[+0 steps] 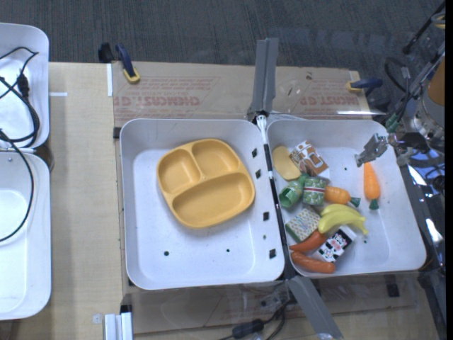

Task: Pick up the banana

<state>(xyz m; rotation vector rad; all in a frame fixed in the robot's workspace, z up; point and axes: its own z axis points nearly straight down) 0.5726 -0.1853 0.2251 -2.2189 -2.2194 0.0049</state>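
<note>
Two white bins sit side by side on the worktop (78, 190), filling the middle of the frame. The left bin (141, 246) carries a yellow plate (205, 183) with three compartments. The right bin (396, 239) holds a heap of toy food along its left side.

The arm (425, 112) comes in at the right edge of the frame, and its end effector (371, 149) hangs over the upper right part of the right bin, just above a carrot (371, 181) that lies apart from the heap. We cannot tell how far it is open, and we see nothing in its grip.

The banana (342, 217) lies in the lower middle of the right bin, at the right edge of the heap. It is yellow, curved and smooth, with its length running roughly left to right, and most of its top is exposed.

To do this step well, we judge the end effector should travel down and left in the frame, centre over the banana's thick middle, and close across its narrow width. Neighbours crowd it: an orange piece (337, 195) above, a checked block (303, 223) to the left and a black-and-white carton (338, 245) below. We would come straight down so as not to catch them.
</note>
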